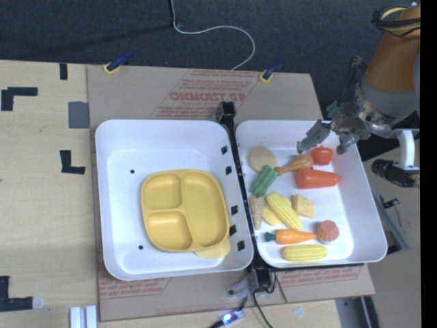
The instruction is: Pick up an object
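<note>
Gripper [326, 140]: I see it over the right bin's [362, 203] far right corner, fingers spread apart, nothing between them.
Small red tomato [322, 156]: just under my fingertips, beside the red pepper [317, 178].
Left bin [116, 183]: yellow divided plate [184, 209] sits in its middle.
Near edge, right bin: corn cob [304, 253], carrot [295, 236].

— From my end the feed is evenly lit and fairly bright; both white bins [109, 183] come through clean, a touch washed out on their floors. What do you get?
— Same here. I see soft shadows only, a faint one under the yellow tray [184, 207], so the light seems diffuse and from overhead. Detail is slightly soft overall, and the arm [392, 67] at the right looks blurrier than the bench [41, 183]
</note>
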Controlling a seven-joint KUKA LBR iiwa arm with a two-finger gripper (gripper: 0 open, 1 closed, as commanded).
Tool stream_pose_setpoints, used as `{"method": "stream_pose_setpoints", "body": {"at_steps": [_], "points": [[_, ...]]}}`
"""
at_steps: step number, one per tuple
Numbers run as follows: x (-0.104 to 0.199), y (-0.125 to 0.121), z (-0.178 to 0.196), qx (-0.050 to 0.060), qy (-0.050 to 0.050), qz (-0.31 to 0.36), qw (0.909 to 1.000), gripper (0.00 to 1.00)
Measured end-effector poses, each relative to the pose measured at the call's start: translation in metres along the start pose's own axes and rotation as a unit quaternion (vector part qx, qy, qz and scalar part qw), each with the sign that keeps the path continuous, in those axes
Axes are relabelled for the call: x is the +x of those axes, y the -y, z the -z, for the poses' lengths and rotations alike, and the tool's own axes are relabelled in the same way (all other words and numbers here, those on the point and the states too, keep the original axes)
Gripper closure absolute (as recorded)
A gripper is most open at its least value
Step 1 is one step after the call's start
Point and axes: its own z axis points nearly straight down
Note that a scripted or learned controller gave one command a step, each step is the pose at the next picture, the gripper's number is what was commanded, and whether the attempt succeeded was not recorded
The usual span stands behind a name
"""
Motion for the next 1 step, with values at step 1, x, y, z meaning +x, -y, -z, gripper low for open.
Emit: {"method": "stream_pose_setpoints", "body": {"at_steps": [1], "points": [[0.0002,-0.0021,0.0072,-0.006,0.001,0.001,1.0,0.0]]}}
